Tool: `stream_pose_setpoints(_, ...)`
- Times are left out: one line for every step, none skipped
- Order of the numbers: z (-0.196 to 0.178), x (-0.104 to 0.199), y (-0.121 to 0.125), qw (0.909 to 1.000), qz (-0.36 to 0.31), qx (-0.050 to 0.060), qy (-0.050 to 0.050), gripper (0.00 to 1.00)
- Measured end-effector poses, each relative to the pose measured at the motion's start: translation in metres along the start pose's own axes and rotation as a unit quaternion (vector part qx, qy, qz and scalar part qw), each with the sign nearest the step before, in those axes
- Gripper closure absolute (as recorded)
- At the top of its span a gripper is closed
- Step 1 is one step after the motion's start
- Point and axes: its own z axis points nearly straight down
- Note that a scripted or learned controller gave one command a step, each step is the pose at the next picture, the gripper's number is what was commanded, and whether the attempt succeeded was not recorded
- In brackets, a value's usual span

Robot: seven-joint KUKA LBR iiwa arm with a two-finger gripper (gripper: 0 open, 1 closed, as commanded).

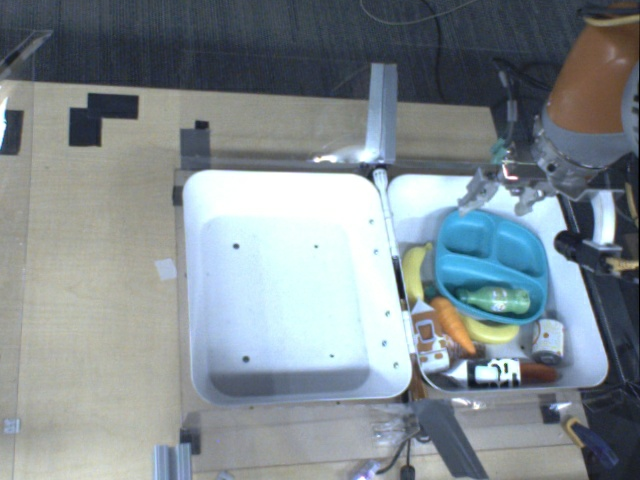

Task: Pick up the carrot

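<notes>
- Nearest the lens, along the front wall of the right bin, a dark bottle with a white label lies on its side.
- Up at the jaws now: the gripper hangs over the bin's back edge, two fingers splayed apart, nothing between them.
- Just below it sits a blue divided tray, tilted, with a clear green bottle lying in its lower compartment.
- The carrot lies at the tray's lower left corner, slanting toward the front, well apart from the gripper.
- A banana runs along the tray's left side; a small carton touches the carrot's left.
- A small jar stands at front right.
- The left bin sits alongside.
</notes>
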Motion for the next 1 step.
stream_pose_setpoints(0.0753,-0.0168,-0.1003,0.9978,0.067,0.001,0.0,0.0)
